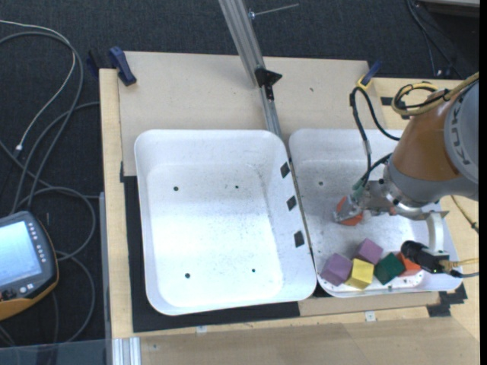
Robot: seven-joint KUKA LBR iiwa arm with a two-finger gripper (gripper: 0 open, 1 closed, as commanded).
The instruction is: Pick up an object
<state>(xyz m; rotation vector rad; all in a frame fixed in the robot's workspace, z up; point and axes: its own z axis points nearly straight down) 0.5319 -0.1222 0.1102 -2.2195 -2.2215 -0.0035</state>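
Inspection of the bench at the recorded moment.

1. The arm [426, 154] reached in from the right. Its gripper [348, 208] was positioned low over the floor of the right bin [327, 154], near the bin's middle. That posture was judged consistent with a grasp attempt at floor level.

2. A small orange-red item [350, 220] sat directly at the gripper's tip and touched it or very nearly did. This was taken to be the object targeted. Whether the gripper was open, closed or clamped on the item could not be determined at this resolution, so no hold was recorded.

3. Five blocks were clustered along the near wall of the right bin: a purple block [335, 268], a yellow block [361, 273], a mauve block [370, 249], a green block [389, 268] and an orange block [412, 263]. They were packed touching or nearly so, which leaves little room for entry. This probably explains the choice of the isolated item.

4. The left bin [152, 158] held no objects.

5. Assessment: the pick was not confirmed and a lift was not yet evident.
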